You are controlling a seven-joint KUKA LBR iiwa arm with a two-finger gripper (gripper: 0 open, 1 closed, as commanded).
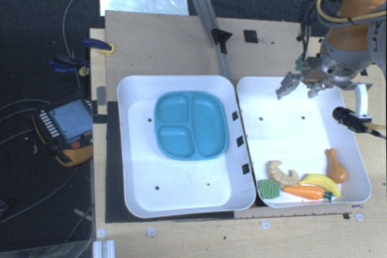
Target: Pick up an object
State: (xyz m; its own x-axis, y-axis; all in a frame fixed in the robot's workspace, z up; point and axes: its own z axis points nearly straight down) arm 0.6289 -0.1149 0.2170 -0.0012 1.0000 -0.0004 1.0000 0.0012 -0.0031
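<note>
Grey arm [354,48], orange band, black cables

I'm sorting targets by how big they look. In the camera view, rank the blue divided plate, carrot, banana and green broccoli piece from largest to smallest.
1. blue divided plate, by far.
2. carrot and banana: about alike, with the banana partly hidden, so unranked.
3. green broccoli piece, smallest.

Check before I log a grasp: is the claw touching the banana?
Apart. The camera view shows the claw over the far part of the right bin, with bare white floor between it and the banana in the near corner.
</note>
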